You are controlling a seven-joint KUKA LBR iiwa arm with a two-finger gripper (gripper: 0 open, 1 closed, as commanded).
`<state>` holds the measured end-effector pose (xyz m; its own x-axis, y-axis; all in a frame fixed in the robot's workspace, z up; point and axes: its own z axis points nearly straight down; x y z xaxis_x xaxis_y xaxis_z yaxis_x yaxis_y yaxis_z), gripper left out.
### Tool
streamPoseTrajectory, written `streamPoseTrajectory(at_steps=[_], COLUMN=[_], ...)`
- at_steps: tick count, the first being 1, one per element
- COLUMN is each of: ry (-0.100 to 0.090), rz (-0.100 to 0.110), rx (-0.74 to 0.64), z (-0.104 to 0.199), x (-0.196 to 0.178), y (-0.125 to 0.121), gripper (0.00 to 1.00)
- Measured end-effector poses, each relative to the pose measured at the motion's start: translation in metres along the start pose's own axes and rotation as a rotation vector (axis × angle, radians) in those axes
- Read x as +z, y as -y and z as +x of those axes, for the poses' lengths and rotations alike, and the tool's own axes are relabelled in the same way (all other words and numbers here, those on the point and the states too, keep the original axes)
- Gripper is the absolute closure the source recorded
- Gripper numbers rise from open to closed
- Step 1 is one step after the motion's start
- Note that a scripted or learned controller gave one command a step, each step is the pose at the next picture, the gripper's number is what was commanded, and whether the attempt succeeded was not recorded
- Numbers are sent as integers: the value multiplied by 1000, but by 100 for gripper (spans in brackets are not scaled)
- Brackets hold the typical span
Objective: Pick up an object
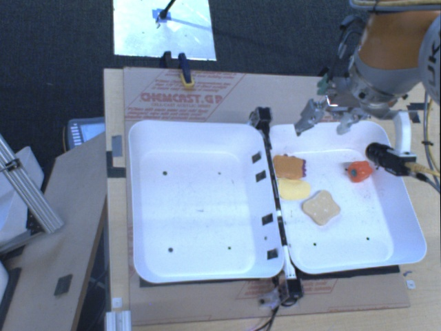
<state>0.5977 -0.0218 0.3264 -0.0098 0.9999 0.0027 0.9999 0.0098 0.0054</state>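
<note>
gripper [326, 117] upper right of frame, above right bin [400, 247] far rim, fingers spread, nothing between them | objects mid-frame right: orange block [289, 167], yellow slice [295, 189], toast piece [321, 207], red piece [358, 172] | step: approach, judged | next: choose one, descend, close

This is a robotics lab or test cell rather than a home or shop. A bench topped with a printed board [186, 96] carries 2 shallow white bins, the left bin [141, 185] and the right bin [403, 243], joined by black clips and holding small toy-like foam pieces, while an industrial grey-and-orange arm [396, 33] reaches in from the right with cables trailing. Dark carpet-like flooring, a square metal plate [164, 19], a clamp [185, 71] on the bench's far edge and an aluminium extrusion bar [27, 192] at the left complete the experimental setup.
</note>
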Motion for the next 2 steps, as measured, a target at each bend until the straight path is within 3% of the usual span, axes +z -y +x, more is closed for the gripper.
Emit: streamPoseTrajectory(at_steps=[1, 2], ry=[2, 2], rz=[0, -15], rx=[1, 2], z=[-3, 24], x=[-9, -159], y=[-1, 10], gripper=[100, 100])
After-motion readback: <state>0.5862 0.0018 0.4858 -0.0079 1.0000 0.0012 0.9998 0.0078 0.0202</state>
